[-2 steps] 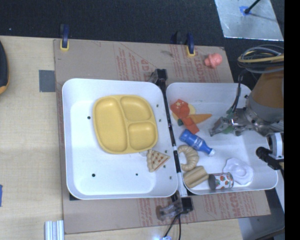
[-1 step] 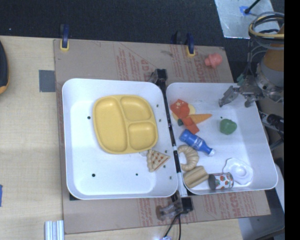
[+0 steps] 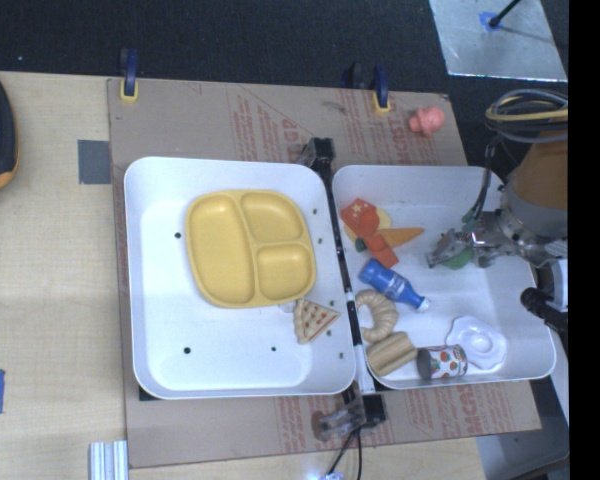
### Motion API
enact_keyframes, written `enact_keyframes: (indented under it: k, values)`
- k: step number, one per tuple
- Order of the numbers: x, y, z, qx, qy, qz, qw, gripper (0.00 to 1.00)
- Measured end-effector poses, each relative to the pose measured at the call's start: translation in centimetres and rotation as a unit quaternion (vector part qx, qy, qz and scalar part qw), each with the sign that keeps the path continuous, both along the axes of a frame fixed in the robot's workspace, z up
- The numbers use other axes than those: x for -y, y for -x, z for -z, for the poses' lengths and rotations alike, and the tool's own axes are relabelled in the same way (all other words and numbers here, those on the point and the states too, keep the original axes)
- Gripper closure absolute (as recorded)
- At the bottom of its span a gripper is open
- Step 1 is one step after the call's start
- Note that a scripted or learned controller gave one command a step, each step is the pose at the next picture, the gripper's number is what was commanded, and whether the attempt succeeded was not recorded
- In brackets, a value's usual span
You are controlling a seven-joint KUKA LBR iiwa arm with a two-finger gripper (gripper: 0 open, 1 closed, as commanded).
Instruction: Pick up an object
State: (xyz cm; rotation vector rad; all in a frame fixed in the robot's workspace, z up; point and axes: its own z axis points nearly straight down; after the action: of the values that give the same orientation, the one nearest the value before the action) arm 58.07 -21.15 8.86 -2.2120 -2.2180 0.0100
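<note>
Low in the right bin, reaching for something green.
My gripper straddles a green object (grip unconfirmed; I cannot tell the opening), well clear of the blue bottle.

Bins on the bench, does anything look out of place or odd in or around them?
Yes. A pink toy lies outside both bins, on the cardboard behind the right bin. In the left bin, a waffle piece sits beside the yellow plate, not in a compartment. Nothing looks spilled or broken.
</note>
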Motion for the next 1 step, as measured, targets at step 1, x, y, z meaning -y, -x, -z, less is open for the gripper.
enact_keyframes:
  k: [1]
  values:
    - [0.13,-0.37,-1.44,0.004,0.0016,-0.001,1.0000,1.00]
